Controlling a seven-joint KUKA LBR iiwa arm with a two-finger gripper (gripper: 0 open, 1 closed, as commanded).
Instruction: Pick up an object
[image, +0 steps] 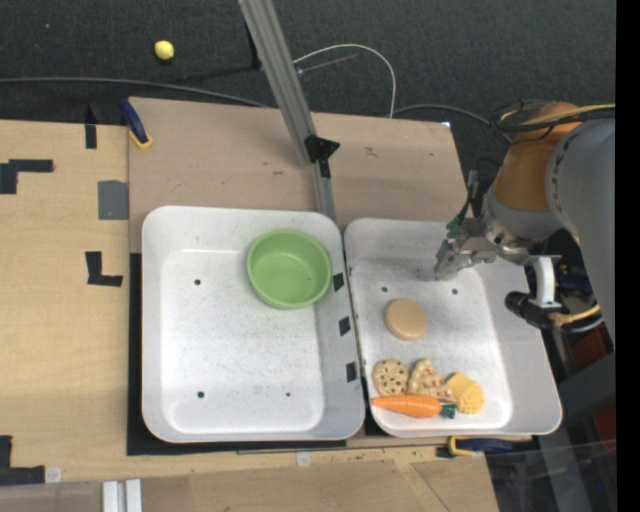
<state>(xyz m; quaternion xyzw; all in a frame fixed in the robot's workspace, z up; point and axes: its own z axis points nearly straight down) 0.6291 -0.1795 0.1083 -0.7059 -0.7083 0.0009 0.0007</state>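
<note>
Camera view, looking down at a slant, has my grey arm with its orange band (535, 170) reaching in from the right over the right-hand shallow white bin (520, 350). My two-finger claw (448, 262) hangs over the far part of that bin, low above its speckled floor; whether it is released or clenched I cannot tell, as the tips are too small and dark against the floor. Nothing shows between them.

I take the round tan biscuit-like disc (406, 319) as my landmark. It lies near the middle of the right bin, on the near side of my claw and apart from it. Nearer the camera than the disc sits a cluster of toy food: a brown waffle-patterned cookie (389, 377), a pale knobbly pretzel-like piece (425, 379) just beside it, a yellow corn cob (465, 393) further to the right, and an orange plastic carrot (408, 405) lying along the near rim, touching the cookie.

Left of the disc, across the divide between the bins, a green plastic bowl (289, 268) stands upright in the far right part of the left-hand white bin (180, 330).
</note>
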